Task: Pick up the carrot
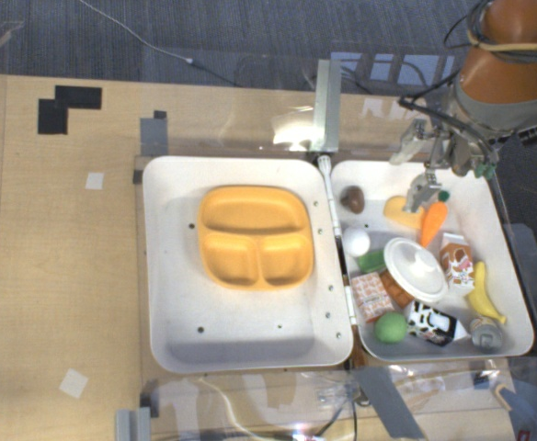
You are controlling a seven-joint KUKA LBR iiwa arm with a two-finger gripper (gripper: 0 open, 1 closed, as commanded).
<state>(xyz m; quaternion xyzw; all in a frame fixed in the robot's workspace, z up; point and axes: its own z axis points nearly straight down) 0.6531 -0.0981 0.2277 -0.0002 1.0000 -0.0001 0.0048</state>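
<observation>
The carrot [432, 224], orange with a small green top, lies at a slant in the back part of the right bin [517, 338], between a yellow lump [398, 211] and a red and white packet [456, 260]. My gripper [424, 195] hangs just above and to the left of the carrot's green end, touching or nearly touching it. Whether the carrot is gripped cannot be made out from this angle. The grey arm with its orange band [517, 39] comes in from the top right.
The right bin is crowded: a brown lump [352, 198], white ball [356, 243], white bowl [416, 269], banana [482, 294], grey can [485, 333], green lime [391, 328] and checked packet [370, 294]. The left bin [167, 338] holds an orange divided tray [255, 235].
</observation>
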